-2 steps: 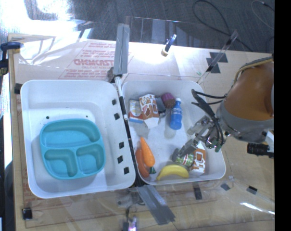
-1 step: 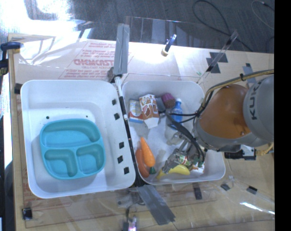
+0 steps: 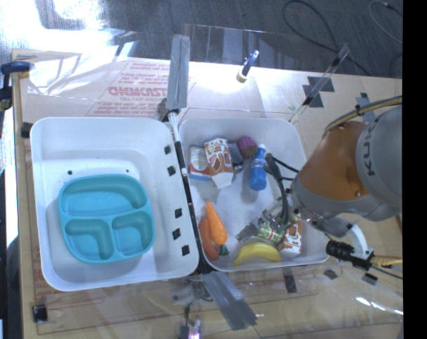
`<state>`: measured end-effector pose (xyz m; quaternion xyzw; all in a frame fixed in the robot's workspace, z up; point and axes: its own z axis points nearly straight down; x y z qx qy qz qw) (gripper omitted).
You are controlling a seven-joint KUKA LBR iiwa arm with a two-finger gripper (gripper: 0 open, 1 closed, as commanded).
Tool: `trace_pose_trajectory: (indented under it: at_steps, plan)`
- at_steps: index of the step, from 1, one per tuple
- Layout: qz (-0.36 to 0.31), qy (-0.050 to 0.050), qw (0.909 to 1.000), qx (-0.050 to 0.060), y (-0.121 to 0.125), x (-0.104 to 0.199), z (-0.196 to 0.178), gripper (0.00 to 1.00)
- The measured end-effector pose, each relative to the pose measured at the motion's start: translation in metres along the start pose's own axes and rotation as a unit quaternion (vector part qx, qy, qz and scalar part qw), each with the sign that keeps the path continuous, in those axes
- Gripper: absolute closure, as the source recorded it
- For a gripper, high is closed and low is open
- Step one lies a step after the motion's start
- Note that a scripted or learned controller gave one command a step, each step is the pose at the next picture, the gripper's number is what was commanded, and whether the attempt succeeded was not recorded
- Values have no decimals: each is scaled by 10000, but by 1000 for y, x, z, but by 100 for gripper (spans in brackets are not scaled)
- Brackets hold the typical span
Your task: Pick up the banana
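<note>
Right now I judge the pick as not yet made: the banana [image 3: 257, 253] lies flat at the near edge of the right bin [image 3: 295, 138], close against its front wall, and nothing has lifted it. I have the gripper [image 3: 269, 226] lowered into that bin just above and behind the banana, but it sits in a clutter of dark and green shapes, so I cannot tell how it is set or whether it has hold of anything. What is left, as I read it, is the whole grasp and the lift. Crowding is my worry. A small red and white carton [image 3: 292, 239] lies just beside the banana's right end, and a carrot [image 3: 213, 229] lies near its left end along the divider. Further back are a blue bottle [image 3: 257, 170], a printed carton [image 3: 212, 161] and a purple object [image 3: 246, 146], all well apart from it. In the left bin [image 3: 44, 133] a teal divided tray [image 3: 105, 216] rests alone.
</note>
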<state>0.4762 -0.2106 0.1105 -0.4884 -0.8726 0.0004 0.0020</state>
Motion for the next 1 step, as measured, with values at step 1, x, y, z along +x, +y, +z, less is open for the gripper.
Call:
trace_pose_trajectory:
  at_steps: [1]
  plan:
    - [-1480, 9, 9890, 2, 1, 1, 20, 0]
